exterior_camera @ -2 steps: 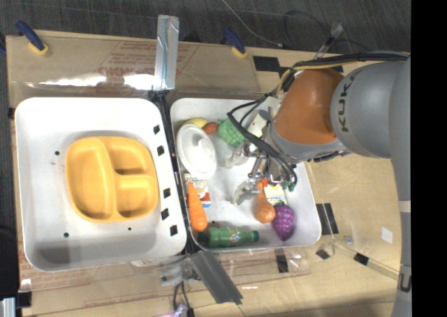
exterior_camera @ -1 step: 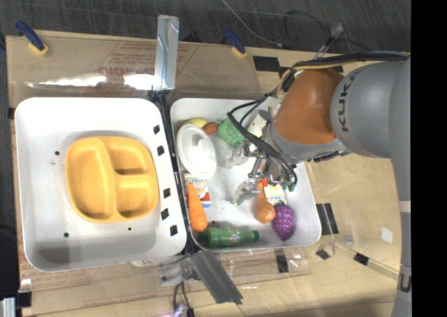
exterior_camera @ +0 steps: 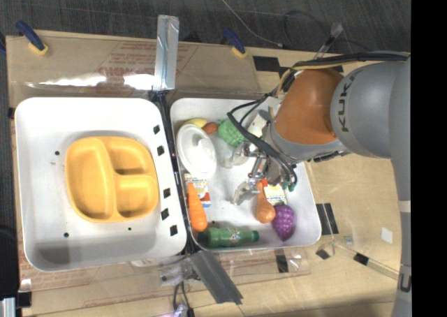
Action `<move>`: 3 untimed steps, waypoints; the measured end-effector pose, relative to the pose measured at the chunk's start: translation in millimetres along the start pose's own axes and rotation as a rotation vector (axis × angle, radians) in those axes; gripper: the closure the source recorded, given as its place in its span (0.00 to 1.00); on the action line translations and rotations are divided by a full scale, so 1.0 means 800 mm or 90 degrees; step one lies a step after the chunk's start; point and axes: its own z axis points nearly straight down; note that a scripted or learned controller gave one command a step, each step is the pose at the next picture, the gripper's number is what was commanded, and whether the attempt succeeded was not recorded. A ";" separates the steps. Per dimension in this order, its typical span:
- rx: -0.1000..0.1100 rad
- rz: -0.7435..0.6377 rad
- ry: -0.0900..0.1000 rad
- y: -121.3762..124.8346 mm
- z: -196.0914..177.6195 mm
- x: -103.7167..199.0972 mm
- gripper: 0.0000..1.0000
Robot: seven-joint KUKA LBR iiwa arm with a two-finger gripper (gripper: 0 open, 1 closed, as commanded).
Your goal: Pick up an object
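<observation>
We see a robotics lab bench: cardboard-covered top [exterior_camera: 84,54], blue clamps [exterior_camera: 31,36], loose cables [exterior_camera: 230,8], two white bins [exterior_camera: 28,169], toy food [exterior_camera: 283,219].

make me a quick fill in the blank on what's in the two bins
1. The yellow divided tray lies in the ____ bin.
2. The carrot is coloured ____.
3. The bunch of grapes is coloured ____.
4. The green bottle lies along the right bin's ____ edge.

Missing words: left; orange; purple; bottom
</observation>
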 end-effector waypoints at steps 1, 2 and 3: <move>0.000 0.000 0.000 0.000 0.000 0.000 0.00; 0.000 0.000 0.000 0.000 0.000 0.000 0.00; -0.001 -0.005 0.002 0.003 -0.008 0.000 1.00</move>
